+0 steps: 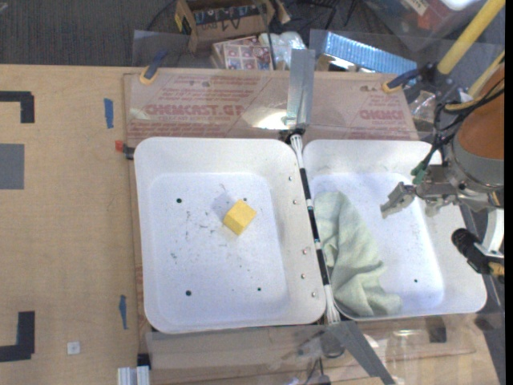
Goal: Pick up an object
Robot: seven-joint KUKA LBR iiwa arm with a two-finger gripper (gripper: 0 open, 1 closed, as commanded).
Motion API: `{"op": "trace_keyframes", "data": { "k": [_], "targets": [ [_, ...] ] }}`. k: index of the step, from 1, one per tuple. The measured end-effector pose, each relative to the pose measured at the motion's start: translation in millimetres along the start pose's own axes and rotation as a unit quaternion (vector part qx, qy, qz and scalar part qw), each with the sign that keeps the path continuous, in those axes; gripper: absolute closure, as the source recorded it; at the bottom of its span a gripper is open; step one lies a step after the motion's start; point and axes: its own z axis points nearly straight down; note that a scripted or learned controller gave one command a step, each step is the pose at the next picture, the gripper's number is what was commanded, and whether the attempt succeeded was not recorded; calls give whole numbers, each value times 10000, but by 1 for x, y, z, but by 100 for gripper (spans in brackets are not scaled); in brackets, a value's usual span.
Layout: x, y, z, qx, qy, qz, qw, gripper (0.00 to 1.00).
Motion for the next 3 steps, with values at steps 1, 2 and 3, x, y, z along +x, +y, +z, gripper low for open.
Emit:
{"op": "trace_keyframes", "data": {
  "k": [1, 2, 3],
  "targets": [
    [-27, -8, -34, -24, -14, 46, 10000, 0],
    [14, -49, -147, -35, -29, -2933, 9560, 0],
    [44, -59, -164, -42, -46, -5580, 8298, 0]
  ]
}}
